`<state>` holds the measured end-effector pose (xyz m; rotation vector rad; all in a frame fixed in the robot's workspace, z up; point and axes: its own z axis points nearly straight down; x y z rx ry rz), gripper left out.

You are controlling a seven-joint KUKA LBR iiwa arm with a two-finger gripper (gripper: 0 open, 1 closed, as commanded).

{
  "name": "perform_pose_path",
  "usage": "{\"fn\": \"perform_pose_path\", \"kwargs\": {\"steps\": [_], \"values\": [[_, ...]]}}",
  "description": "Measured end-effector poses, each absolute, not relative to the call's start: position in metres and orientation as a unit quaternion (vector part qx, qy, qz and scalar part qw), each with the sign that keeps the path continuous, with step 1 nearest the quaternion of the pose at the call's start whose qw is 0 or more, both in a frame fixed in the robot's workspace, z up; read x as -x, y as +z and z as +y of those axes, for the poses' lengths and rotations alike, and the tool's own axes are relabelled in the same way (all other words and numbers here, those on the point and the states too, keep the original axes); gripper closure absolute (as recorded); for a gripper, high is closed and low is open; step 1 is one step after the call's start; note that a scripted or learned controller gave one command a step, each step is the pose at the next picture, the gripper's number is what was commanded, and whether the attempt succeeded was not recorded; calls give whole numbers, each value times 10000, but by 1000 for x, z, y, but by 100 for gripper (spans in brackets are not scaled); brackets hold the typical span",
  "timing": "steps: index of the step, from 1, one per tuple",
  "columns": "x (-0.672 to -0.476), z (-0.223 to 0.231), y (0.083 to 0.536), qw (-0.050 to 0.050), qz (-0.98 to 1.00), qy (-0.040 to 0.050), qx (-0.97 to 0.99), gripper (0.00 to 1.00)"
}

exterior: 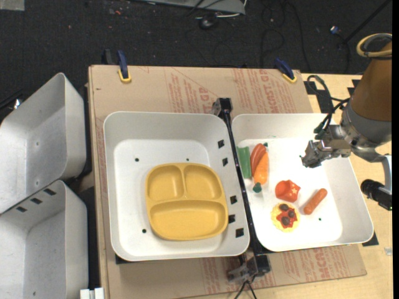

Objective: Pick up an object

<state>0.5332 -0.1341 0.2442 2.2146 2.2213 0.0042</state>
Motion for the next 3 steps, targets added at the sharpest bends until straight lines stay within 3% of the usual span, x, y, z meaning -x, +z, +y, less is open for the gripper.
{"fn": "perform_pose_path", "kwargs": {"steps": [3], "values": [[-594, 2, 224, 6, 7100, 13, -7042, 100]]}}
